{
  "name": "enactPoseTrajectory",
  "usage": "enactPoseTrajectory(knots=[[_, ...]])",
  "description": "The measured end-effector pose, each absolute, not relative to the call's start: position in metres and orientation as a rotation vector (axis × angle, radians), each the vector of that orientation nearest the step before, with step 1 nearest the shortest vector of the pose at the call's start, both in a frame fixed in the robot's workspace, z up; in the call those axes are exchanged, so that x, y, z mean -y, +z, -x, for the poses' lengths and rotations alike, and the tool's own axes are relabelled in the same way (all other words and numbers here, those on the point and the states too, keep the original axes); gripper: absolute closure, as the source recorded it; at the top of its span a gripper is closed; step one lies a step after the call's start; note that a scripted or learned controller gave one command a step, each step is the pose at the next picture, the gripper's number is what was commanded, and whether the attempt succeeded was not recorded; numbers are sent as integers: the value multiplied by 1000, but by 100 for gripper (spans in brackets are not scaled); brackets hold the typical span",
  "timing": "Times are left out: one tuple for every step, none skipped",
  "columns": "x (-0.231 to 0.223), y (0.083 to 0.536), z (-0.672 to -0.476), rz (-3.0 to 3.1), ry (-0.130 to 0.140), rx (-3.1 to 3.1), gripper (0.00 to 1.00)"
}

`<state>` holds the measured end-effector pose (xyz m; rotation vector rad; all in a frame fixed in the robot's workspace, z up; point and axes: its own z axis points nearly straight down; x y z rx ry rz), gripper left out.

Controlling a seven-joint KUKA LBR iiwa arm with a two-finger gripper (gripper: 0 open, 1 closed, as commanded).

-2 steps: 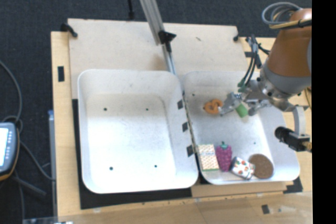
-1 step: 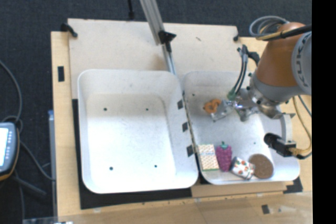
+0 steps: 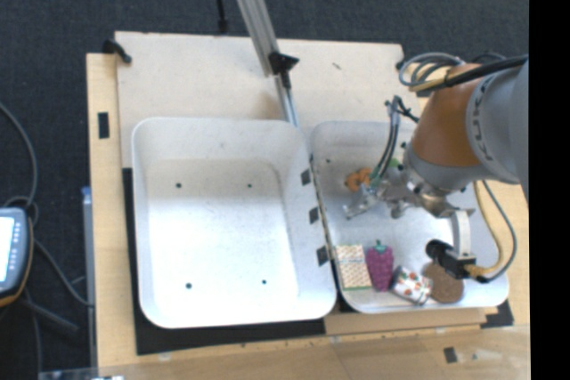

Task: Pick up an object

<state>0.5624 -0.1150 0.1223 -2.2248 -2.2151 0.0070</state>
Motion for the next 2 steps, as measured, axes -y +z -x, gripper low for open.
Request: enactPoseTrajectory(knots=[[115, 137, -564, 2236, -4, 2210, 100], [114, 185, -574, 2222, -6, 2228, 100]])
